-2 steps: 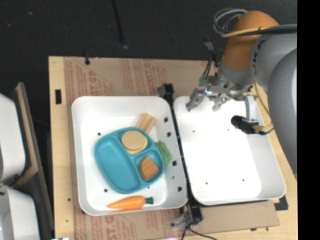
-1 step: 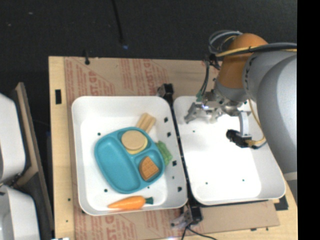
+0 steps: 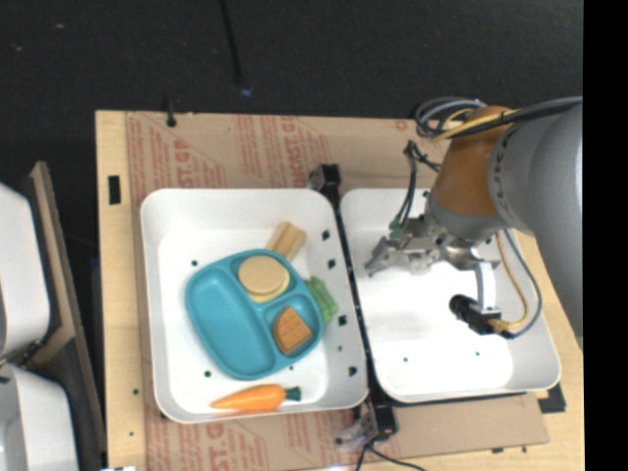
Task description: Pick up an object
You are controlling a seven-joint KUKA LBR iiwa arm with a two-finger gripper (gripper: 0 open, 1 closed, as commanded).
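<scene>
The left bin [image 3: 167, 224] holds a blue divided plate [image 3: 224, 327]. On the plate lie a round tan biscuit [image 3: 264, 275] and a brown waffle-like piece [image 3: 292, 330]. A tan wooden block [image 3: 287, 238] rests against the plate's far edge. A green piece [image 3: 324, 300] sticks out at the plate's right side. An orange carrot [image 3: 255, 397] lies along the bin's near wall. My gripper [image 3: 381, 258] hangs over the left part of the right bin [image 3: 442, 376], close to the divide between the bins and apart from all these objects.
The grey arm with its orange band [image 3: 466, 170] reaches in from the right over the right bin, with cables and a black connector [image 3: 471, 312] trailing below the wrist. A black clamp [image 3: 326, 177] sits at the far end of the gap between the bins.
</scene>
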